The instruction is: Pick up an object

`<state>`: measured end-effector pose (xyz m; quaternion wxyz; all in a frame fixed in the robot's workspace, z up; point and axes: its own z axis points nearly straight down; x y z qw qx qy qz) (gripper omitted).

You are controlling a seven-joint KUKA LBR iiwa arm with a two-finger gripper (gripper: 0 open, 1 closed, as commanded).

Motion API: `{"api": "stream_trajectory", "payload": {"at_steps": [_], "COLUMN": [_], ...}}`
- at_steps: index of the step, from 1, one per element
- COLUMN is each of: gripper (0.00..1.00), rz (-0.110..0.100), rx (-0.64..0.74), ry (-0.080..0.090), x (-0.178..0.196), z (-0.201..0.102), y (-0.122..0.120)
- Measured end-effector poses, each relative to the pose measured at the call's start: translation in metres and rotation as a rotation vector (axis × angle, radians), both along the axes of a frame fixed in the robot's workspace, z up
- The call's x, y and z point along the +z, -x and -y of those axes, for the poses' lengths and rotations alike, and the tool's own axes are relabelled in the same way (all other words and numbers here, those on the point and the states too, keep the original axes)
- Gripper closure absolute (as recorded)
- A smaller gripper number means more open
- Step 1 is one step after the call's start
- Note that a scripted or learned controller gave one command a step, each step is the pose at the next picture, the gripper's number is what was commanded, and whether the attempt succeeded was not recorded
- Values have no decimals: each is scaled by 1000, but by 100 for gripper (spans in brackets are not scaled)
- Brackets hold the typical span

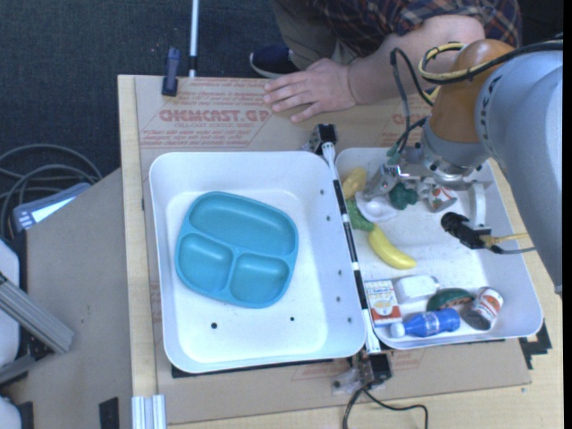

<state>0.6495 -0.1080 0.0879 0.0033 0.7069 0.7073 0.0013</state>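
My gripper point(399, 183) is down in the far left part of the right bin point(527, 307), below the orange band of the arm point(465, 92). Right under it lie a small teal object point(404, 196) and a white cup-like piece point(375, 208); whether anything is held I cannot tell. A yellow banana point(391, 248) lies just in front of the gripper. A second yellow item point(354, 182) and a green item point(362, 218) sit by the bin's left wall.
The right bin's near end holds a white and red box point(382, 298), a blue bottle point(429, 323), a small can point(486, 307) and a dark green item point(452, 297). A blue divided plate point(237, 248) lies in the left bin point(170, 181). A person's hand point(308, 89) rests on the bench behind.
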Motion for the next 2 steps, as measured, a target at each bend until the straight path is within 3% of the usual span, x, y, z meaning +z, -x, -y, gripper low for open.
{"api": "stream_trajectory", "payload": {"at_steps": [1, 2], "gripper": [100, 100], "rz": [0, -4], "rx": [1, 1], "ry": [1, -4], "x": [10, 106], "z": [0, -70], "y": [0, 37]}}
